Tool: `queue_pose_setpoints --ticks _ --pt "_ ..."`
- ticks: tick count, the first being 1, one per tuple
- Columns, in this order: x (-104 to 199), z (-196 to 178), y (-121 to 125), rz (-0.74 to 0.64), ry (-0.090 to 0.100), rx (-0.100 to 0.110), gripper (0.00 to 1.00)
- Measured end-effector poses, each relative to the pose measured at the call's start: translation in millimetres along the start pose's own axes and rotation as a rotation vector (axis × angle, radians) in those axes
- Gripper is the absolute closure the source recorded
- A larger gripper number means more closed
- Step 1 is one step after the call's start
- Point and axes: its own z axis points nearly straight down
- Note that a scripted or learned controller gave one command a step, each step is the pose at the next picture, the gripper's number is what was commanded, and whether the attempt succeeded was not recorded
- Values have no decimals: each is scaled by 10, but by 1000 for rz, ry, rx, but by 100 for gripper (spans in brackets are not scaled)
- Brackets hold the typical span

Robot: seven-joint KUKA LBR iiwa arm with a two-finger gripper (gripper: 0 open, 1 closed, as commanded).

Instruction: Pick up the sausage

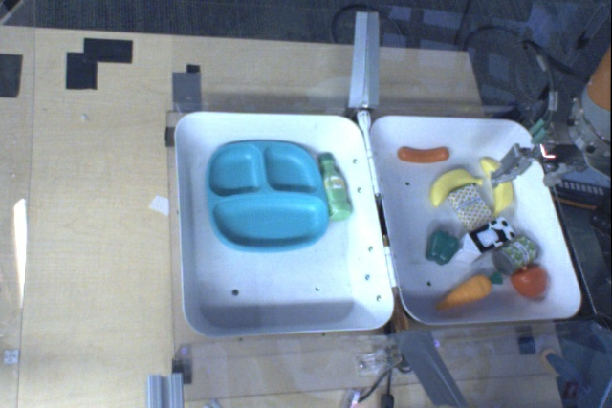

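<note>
On the bench, left to right:

Left bin (191,234): shallow, white, holds two things.
Blue tray (266,194): three-compartment plate, lies in the upper half of the left bin.
Green bottle (335,187): lies touching the tray's right edge, near the wall between the bins.
Right bin (411,291): shallow, white, crowded along its right half.
Sausage (423,154): orange-red, lies flat near the top left of the right bin, apart from the other items, untouched.
Green cup (442,246): dark green, sits left of centre, below the bananas.
Bananas (455,183): yellow, just below and right of the sausage; a second yellow piece sits further right.
Carrot (467,291): orange, lies near the bottom edge.
Tomato (529,281): red, bottom right corner, just beside the carrot's tip.
Gripper (524,156): at the right bin's upper right edge, above the rim, well apart from the sausage; nothing shows between its fingers, and how far they stand apart I cannot tell.
</note>
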Motion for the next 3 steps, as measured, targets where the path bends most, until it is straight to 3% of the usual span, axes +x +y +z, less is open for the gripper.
queue_pose_setpoints --ticks 1,2,3 --pt "736 474 639 184 1 1 0" --pt "532 1367 1186 83 -3 -26 0" --pt "970 1484 1121 42 1 -2 0"
